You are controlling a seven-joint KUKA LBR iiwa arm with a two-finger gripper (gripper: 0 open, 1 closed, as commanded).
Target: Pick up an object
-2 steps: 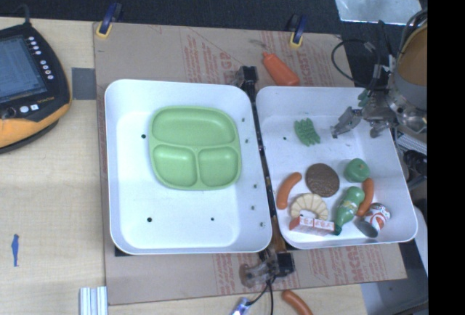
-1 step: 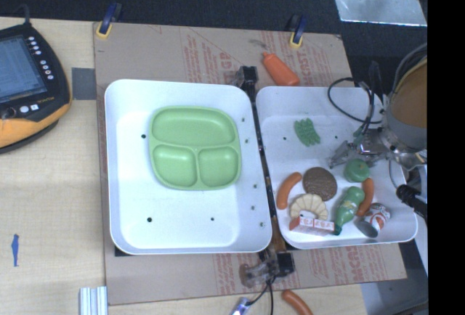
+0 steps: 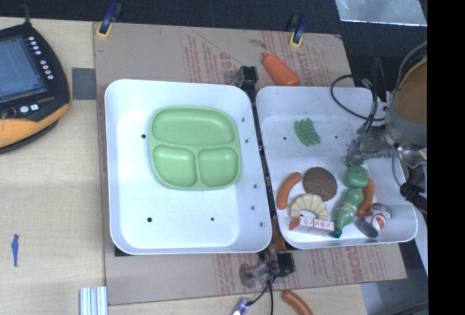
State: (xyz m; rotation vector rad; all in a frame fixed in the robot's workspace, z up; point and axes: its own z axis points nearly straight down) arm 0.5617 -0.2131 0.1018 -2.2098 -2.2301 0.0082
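Note:
The right bin [image 3: 283,107] holds several toy foods. Among them are a green leafy piece [image 3: 306,131], an orange sausage [image 3: 288,190], a brown round cookie [image 3: 320,182], a pale bread piece [image 3: 309,203], a green bottle [image 3: 347,209], a green round item [image 3: 356,177], an orange stick [image 3: 368,196], a small can [image 3: 377,217] and a white box [image 3: 312,226]. My gripper [image 3: 362,150] hangs at the bin's right side, just above the green round item. Nothing can be seen held in it.
The left bin [image 3: 123,197] holds a green divided plate [image 3: 195,146]. An orange carrot [image 3: 280,69] lies on the cardboard behind the bins, and another orange piece [image 3: 298,300] lies in front. A teach pendant [image 3: 29,88] rests at far left. Cables [image 3: 352,99] loop near the arm.

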